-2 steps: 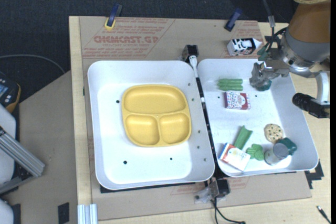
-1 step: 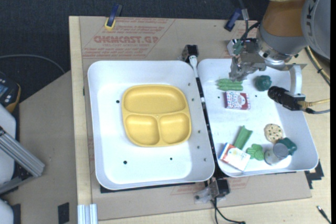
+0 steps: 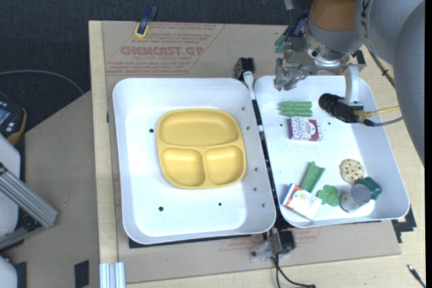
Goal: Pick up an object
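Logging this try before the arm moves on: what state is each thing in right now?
gripper: over the right bin's far left corner, holding nothing visible
yellow tray: upright in the left bin
green pack: lying flat
red packet: lying flat
cookie: flat
grey cup: on its side

Shallow white plastic bin (image 3: 128, 145), to the left of the gripper (image 3: 289, 79) and nearer the camera, containing one yellow three-compartment plastic tray (image 3: 200, 147) lying flat at its middle. A second shallow white plastic bin (image 3: 378, 145) sits directly under and to the right of the gripper, the two bins touching along one edge with a small black clip (image 3: 244, 67) just left of the gripper. Both rest on a tan printed cardboard sheet (image 3: 169, 50), with a yellow-and-blue clamp (image 3: 144, 22) on its far edge, well left of the gripper.
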